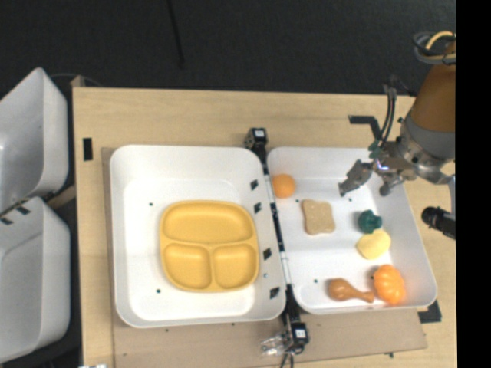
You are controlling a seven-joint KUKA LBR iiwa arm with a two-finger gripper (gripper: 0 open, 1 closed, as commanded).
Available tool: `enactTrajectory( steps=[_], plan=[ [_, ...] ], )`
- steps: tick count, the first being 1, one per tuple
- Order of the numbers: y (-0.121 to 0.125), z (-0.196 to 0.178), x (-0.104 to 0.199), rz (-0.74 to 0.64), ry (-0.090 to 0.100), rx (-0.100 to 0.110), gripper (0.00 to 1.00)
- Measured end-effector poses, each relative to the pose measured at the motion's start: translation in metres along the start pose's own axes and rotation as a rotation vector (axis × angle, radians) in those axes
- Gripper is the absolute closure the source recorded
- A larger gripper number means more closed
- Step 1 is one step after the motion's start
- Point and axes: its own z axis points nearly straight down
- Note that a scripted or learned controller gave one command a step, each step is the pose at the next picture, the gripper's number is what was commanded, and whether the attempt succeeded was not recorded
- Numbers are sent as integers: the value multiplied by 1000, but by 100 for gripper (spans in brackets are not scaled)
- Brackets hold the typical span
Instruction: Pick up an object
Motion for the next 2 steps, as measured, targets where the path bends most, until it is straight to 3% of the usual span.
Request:
enactTrajectory(
  steps=[1,2],
  plan=[
    [2,-7,0,-2,-1,-13,0],
    [2,55,0,-1,-2,-9,0]
  ],
)
